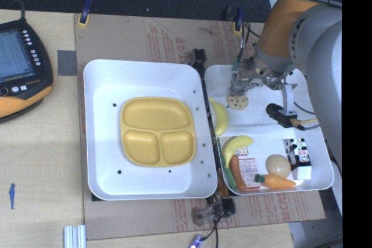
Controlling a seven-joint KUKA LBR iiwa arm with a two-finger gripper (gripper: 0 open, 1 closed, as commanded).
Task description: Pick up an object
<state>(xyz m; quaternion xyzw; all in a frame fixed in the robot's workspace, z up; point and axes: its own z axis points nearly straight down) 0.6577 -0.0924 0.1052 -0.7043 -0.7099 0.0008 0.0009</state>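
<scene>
Hovering in the right bin [317, 125], the gripper [238, 90] sits directly over the round cookie [237, 103]; finger spacing cannot be told, grasp unconfirmed.

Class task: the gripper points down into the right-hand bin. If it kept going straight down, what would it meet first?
Most likely the cookie, which lies right under the gripper on the right bin floor. Depth is hard to judge from this slanted view.

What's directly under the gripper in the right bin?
A cookie lies on the right bin's floor just below the gripper. The gripper covers its far edge, so contact cannot be judged.
</scene>
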